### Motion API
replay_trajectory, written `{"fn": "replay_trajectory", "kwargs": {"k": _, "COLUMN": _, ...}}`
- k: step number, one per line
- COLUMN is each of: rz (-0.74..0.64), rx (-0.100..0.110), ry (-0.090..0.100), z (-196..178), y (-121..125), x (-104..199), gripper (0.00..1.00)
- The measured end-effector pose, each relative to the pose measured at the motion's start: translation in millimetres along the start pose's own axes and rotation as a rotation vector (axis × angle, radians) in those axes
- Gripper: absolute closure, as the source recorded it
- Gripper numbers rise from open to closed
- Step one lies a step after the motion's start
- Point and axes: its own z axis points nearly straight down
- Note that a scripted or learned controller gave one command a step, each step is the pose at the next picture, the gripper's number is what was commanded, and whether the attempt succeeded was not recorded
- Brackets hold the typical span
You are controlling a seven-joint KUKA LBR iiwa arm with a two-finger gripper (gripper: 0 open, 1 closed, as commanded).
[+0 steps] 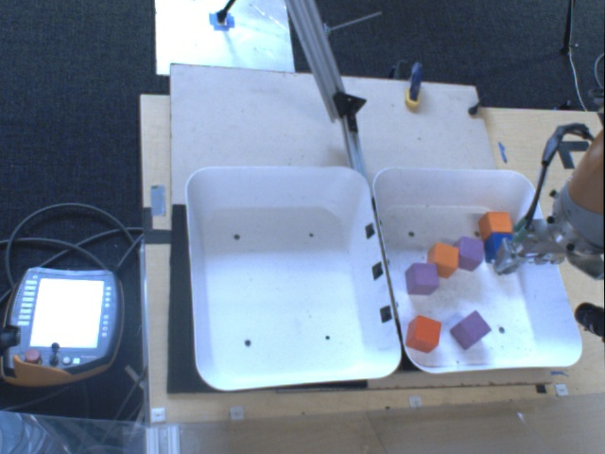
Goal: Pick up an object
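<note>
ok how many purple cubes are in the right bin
3. One purple cube sits mid-bin, another lies right of an orange cube, and a third is near the front rim. The gripper may hide more.

Blue cube (492, 245), seemingly half hidden behind pincer (508, 258)

Dark carpet floor (76, 83), pale wooden bench (284, 112), control pendant (61, 324) at left

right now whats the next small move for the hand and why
Probably a short descent onto the blue cube: the hand sits right beside it in the right bin, with nothing visibly gripped, and the orange cube crowds its far side.
</note>
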Motion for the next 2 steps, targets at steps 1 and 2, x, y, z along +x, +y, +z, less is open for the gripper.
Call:
{"fn": "replay_trajectory", "kwargs": {"k": 1, "rz": 0.000, "rx": 0.001, "ry": 0.000, "z": -54.2, "y": 2.8, "x": -0.8, "gripper": 1.00}}
{"fn": "replay_trajectory", "kwargs": {"k": 2, "rz": -0.005, "rx": 0.006, "ry": 0.003, "z": -57.0, "y": 17.4, "x": 43.8, "gripper": 1.00}}
